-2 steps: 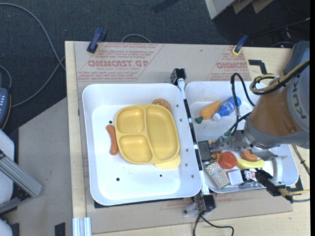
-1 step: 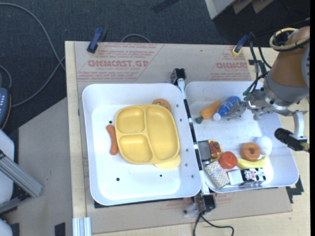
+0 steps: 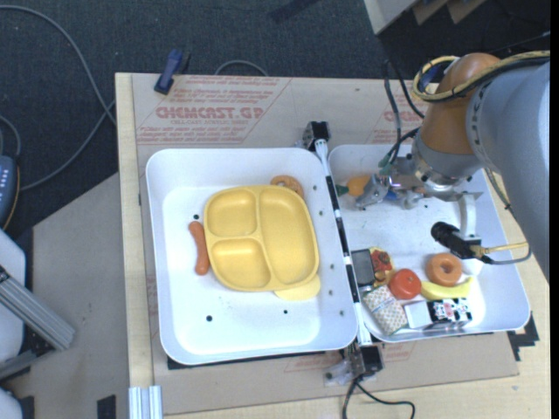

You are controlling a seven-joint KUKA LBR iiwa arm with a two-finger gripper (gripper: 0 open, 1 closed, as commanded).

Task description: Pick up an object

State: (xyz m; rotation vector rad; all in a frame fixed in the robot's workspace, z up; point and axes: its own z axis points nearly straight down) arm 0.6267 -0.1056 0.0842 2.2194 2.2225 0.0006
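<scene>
My gripper [image 3: 384, 192] is low in the far part of the right bin [image 3: 498, 234], under the grey wrist with the orange band. A small orange piece [image 3: 357, 184] lies just left of it, close to or touching it; I cannot tell which. Nearer the front of this bin lie a frosted donut [image 3: 445, 269], a red tomato [image 3: 404, 284], a yellow banana [image 3: 454, 289], a small red and yellow packet [image 3: 382, 264], a checked pouch [image 3: 385, 311] and a black and white box [image 3: 447, 312].
The left bin [image 3: 175, 234] holds a yellow divided plate [image 3: 260, 236], an orange sausage [image 3: 200, 247] along its left side and a brown ring [image 3: 286, 183] behind it. A black bar [image 3: 361, 267] lies by the bins' shared wall. A blue clip [image 3: 169, 71] rests on the cardboard.
</scene>
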